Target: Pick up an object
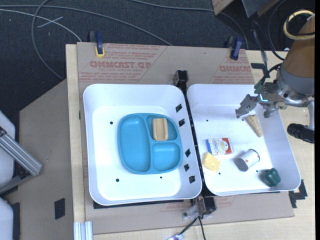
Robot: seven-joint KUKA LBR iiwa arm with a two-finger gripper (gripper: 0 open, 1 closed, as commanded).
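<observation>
Nothing is being carried yet, as far as I can see: the pincer point(260, 106) is hovering over the far part of the right bin point(285, 134) with its two fingers spread apart and nothing between them, so the pick looks not yet made. Just below it a tan cone-shaped piece point(255, 125) is lying on the bin floor, pale and tapered, and I am guessing that is the target. Nearer the front are sitting a small red, white and blue packet point(219, 146), a yellow chunk point(211, 162), a grey and white cylinder point(247, 159) and a dark green lump point(270, 176), all apart from one another. In the left bin point(100, 149) a blue divided tray point(148, 143) is holding a tan block point(159, 129)
</observation>
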